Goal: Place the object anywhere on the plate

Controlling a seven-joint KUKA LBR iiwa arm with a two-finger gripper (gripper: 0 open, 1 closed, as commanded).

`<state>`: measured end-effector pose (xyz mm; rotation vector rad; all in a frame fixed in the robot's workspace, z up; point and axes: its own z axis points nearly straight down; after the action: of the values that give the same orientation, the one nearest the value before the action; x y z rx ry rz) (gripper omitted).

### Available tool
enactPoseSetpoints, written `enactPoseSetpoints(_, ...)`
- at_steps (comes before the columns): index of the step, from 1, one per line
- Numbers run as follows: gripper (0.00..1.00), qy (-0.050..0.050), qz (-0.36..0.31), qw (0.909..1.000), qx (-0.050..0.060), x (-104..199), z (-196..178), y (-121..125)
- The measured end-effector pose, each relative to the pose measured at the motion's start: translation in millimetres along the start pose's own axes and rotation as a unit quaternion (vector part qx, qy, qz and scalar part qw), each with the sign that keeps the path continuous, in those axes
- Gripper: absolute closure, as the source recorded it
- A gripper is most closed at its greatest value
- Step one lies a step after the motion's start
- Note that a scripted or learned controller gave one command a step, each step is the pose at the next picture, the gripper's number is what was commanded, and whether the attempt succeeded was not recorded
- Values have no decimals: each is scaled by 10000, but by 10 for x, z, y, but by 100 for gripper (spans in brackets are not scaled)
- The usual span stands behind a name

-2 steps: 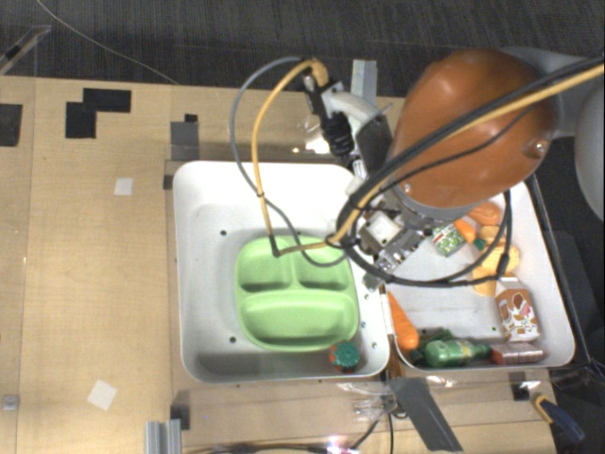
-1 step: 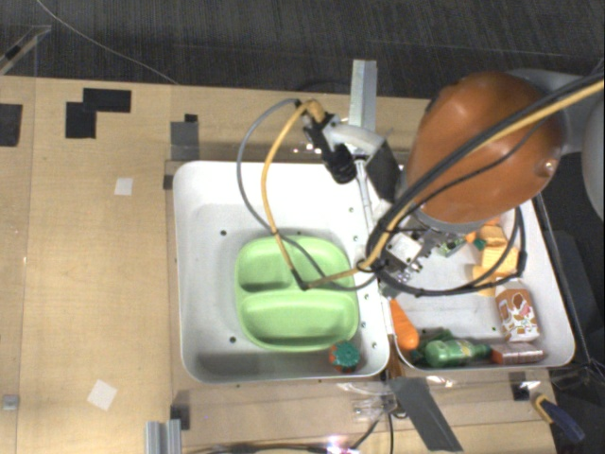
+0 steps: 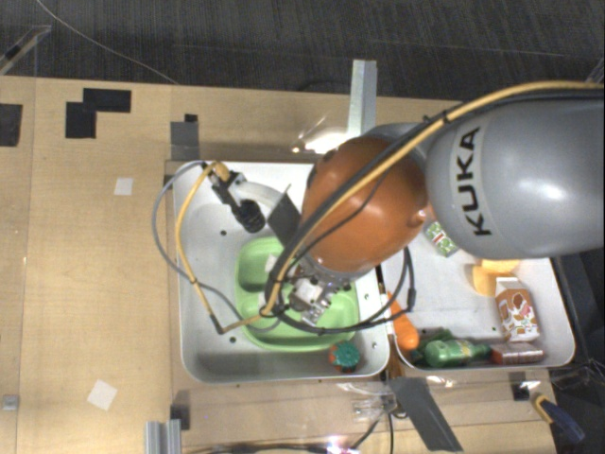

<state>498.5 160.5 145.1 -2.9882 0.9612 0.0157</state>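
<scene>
A light green plate [image 3: 257, 263] lies in the left bin [image 3: 203, 348], partly covered by the arm. My gripper [image 3: 307, 299] hangs low over the plate's right half, below the orange wrist band [image 3: 364, 206]. The wrist and cables hide its tip, and I see nothing held in it. A small round teal and orange object [image 3: 345, 355] sits on the bin floor just off the plate's front right edge, below the gripper.
The right bin [image 3: 558, 348] holds a green bottle [image 3: 452, 352], an orange carrot-like piece [image 3: 406, 332], a small printed box [image 3: 515, 312], a yellow item [image 3: 492, 277] and a green-white packet [image 3: 440, 240]. Loose cables [image 3: 180, 244] loop across the left bin's left side.
</scene>
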Motion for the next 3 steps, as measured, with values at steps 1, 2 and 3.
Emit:
enactPoseSetpoints(1,100,67,-1287,9917,29,153,-1068,57)
enactPoseSetpoints(2,100,57,-1949,9808,14,307,-833,351)
enactPoseSetpoints(3,100,88,-2073,9782,8,676,-1442,921)
